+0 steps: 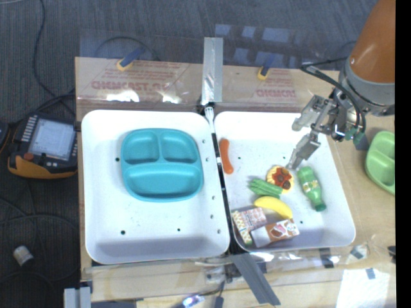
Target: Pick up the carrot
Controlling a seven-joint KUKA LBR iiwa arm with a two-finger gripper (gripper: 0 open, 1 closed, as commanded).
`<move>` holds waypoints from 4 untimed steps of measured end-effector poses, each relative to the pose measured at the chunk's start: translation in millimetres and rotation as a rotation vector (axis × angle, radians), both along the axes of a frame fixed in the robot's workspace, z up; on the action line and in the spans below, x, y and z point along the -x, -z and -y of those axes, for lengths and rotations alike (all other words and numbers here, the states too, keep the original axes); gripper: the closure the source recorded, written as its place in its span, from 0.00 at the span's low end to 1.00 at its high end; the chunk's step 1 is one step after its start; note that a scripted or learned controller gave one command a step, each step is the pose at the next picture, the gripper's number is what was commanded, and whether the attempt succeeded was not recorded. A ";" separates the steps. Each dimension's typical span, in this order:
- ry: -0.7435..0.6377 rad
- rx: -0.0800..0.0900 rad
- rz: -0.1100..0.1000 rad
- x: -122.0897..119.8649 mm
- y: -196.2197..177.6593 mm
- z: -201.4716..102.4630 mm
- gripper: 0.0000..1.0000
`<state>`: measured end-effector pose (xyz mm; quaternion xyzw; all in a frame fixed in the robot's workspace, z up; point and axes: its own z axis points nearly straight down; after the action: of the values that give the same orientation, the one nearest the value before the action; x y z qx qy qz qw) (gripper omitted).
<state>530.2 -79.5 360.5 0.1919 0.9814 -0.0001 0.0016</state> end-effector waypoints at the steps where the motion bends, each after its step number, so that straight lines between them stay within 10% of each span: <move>1: -0.526 0.002 0.003 14.5 -44.0 4.0 0.00; 2: -0.528 0.001 0.009 12.7 -54.3 2.3 1.00; 3: -0.507 0.001 0.000 21.0 -21.4 51.0 1.00; 4: -0.508 0.001 0.001 20.9 -21.7 50.7 0.00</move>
<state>509.3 -130.2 382.2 -0.0608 0.9981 -0.0001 0.0023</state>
